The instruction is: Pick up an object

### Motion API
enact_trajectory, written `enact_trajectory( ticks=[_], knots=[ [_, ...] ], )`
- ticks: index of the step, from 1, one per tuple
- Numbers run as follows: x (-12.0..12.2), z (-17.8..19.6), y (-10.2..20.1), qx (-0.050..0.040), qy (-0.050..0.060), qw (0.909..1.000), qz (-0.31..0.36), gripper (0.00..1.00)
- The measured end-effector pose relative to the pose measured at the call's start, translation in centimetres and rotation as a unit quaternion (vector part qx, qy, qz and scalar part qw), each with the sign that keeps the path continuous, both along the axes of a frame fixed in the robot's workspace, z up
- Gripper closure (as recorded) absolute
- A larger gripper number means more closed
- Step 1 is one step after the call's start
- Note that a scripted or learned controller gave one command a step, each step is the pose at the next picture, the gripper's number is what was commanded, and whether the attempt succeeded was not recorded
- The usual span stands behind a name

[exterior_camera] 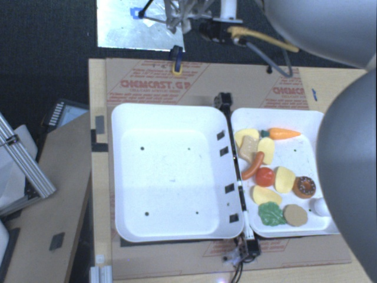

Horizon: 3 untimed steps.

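Along the right bin's (277, 232) far edge lies a carrot (285, 134), toy food packed below it; the arm (347, 175) covers that bin's right side, the white piece (318, 206) near the near-right corner half hidden, gripper (179, 16) blurred, grip unreadable.

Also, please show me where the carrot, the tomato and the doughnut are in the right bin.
carrot (285, 134): camera view, middle of its orange body.
tomato (265, 176): camera view, centre of its red top.
doughnut (305, 186): camera view, its brown ring.

We see dark carpet floor (47, 52) around the bench (159, 78), which is topped with printed cardboard. Shiny metal sheet (121, 16) at back, aluminium rail (23, 164) at left.
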<state>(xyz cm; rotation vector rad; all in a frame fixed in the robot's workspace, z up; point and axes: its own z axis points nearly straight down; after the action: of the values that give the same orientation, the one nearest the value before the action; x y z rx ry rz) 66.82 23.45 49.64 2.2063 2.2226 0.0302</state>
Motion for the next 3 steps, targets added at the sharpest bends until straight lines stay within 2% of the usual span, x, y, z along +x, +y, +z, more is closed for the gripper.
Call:
enact_trajectory(
  ticks=[1, 2, 3],
  knots=[
    [0.0, 2.6, 0.0, -0.0027, 0.008, 1.0000, -0.001, 1.00],
    [0.0, 3.9, 0.0, -0.0031, 0.009, 1.0000, -0.001, 1.00],
    [-0.2, -21.8, -0.2, -0.0057, 0.018, 0.9998, -0.004, 1.00]
  ],
)
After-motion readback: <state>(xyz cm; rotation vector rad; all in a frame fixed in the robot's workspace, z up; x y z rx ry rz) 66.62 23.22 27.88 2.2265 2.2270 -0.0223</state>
